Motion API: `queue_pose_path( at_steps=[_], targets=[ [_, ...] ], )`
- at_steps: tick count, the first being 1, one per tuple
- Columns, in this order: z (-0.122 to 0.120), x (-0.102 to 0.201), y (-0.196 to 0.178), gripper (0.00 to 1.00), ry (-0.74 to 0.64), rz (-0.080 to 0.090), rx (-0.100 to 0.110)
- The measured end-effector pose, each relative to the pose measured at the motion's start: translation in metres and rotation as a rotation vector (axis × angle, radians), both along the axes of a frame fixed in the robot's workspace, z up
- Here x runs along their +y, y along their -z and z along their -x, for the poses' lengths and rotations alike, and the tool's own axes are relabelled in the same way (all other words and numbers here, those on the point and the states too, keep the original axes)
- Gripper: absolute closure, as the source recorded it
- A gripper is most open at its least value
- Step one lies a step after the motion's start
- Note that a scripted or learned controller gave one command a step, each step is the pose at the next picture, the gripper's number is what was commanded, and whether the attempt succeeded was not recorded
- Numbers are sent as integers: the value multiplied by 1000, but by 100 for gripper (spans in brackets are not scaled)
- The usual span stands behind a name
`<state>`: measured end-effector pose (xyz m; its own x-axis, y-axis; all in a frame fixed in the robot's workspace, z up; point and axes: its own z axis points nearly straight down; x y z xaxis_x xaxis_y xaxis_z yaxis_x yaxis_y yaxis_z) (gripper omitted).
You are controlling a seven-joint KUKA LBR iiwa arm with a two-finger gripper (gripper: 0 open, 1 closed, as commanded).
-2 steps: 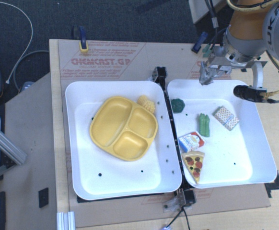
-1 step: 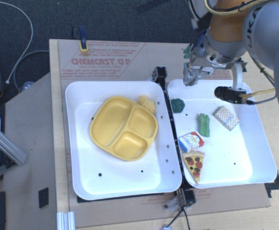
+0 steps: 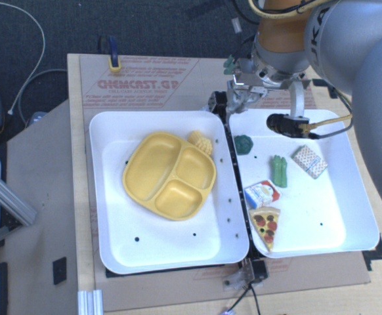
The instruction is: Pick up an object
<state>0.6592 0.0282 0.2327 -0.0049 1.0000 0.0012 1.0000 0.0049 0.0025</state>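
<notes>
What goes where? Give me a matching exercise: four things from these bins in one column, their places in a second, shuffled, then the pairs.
Things:
1. yellow divided plate
2. pizza slice
3. patterned white packet
4. corn cob

Places:
A. right bin, near front edge
B. left bin, at the plate's far right rim
C. middle of left bin
D. right bin, right of the green vegetable

Pairs: 1-C, 2-A, 3-D, 4-B

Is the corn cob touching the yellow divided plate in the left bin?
Touching. The camera view shows the corn cob pressed against the yellow plate's upper right rim, no white between.
</notes>
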Motion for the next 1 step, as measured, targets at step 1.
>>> queue_pose_path(
  at_steps=[1],
  targets=[
    [2, 50, 12, 100, 0, 0, 5]
  ],
)
